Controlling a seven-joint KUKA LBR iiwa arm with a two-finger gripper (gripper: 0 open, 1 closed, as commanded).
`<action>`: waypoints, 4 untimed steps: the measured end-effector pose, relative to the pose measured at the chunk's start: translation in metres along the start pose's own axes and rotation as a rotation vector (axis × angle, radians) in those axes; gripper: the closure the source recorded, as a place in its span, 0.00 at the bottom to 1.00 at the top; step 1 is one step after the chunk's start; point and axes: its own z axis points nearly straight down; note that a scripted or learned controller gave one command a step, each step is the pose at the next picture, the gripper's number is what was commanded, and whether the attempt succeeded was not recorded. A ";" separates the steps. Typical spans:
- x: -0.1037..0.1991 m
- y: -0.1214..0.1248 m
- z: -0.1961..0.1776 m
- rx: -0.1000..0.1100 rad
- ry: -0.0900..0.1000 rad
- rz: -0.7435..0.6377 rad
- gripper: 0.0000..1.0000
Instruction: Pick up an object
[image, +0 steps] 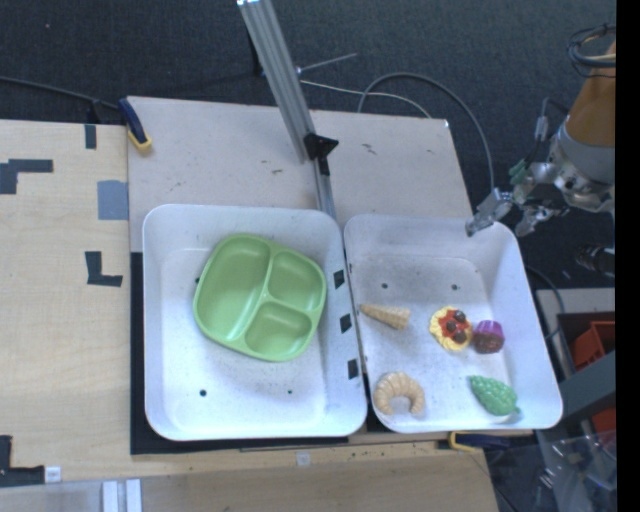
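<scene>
The right bin (500, 250) holds several toy foods: a tan cone-shaped pastry (386, 316), a yellow tart with red berries (451, 328), a purple piece (488, 337) touching it, a croissant (400, 394) and a green leafy item (493, 394). My gripper (497, 211) hangs above the bin's far right corner, well away from the foods, on the grey arm with its orange band (597, 100). Nothing shows between its fingers.
A green divided plate (261, 296) lies in the left bin (165, 380). A slanted metal rod (285, 75) with a black clamp crosses the bench behind the bins. Cables lie on the bench at the back right.
</scene>
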 end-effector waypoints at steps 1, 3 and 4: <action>0.000 0.000 0.000 0.000 0.000 0.000 0.00; 0.004 0.002 0.120 0.006 0.001 -0.001 0.00; 0.005 0.002 0.158 0.000 -0.001 -0.001 0.00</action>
